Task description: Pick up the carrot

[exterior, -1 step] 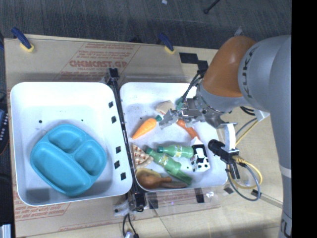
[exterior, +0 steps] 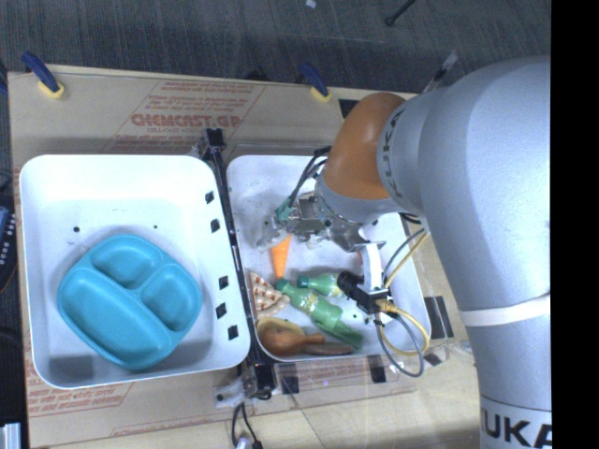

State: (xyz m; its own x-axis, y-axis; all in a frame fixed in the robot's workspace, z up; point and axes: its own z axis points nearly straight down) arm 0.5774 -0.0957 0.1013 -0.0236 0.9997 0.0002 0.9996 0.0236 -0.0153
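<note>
The gripper (exterior: 298, 221) hangs just above the carrot (exterior: 279, 255) in the right bin (exterior: 245, 187). I cannot tell how the jaws stand. Next, go down and pinch it.

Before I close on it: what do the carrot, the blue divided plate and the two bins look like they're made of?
The carrot looks like moulded plastic toy food: even orange, smooth. The blue divided plate seems plastic too: uniform colour, soft sheen, rounded moulded compartments. Both bins, the left bin and the right bin, look like thin formed white plastic with rounded corners, semi-gloss. None of this is certain from look alone.
</note>
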